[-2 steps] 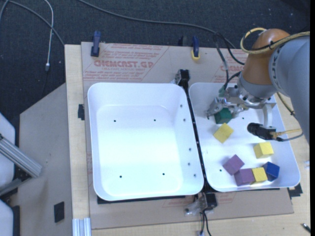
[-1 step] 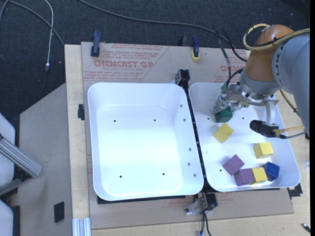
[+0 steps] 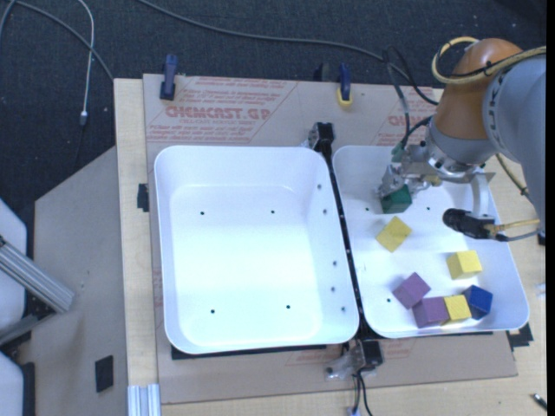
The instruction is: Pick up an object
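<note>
Gripper (image 3: 398,191) at 12 o'clock of right bin (image 3: 512,271), fingers clenched on green block (image 3: 397,199), block at fingertips just above bin floor. Yellow block (image 3: 394,233) at 6 o'clock of green block, nearby. Purple blocks (image 3: 411,289) further toward 6 o'clock.

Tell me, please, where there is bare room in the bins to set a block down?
The left bin floor is bare wall to wall. The right bin is crowded at its near right corner, around the purple blocks; only the strip along its left wall stays free.
</note>
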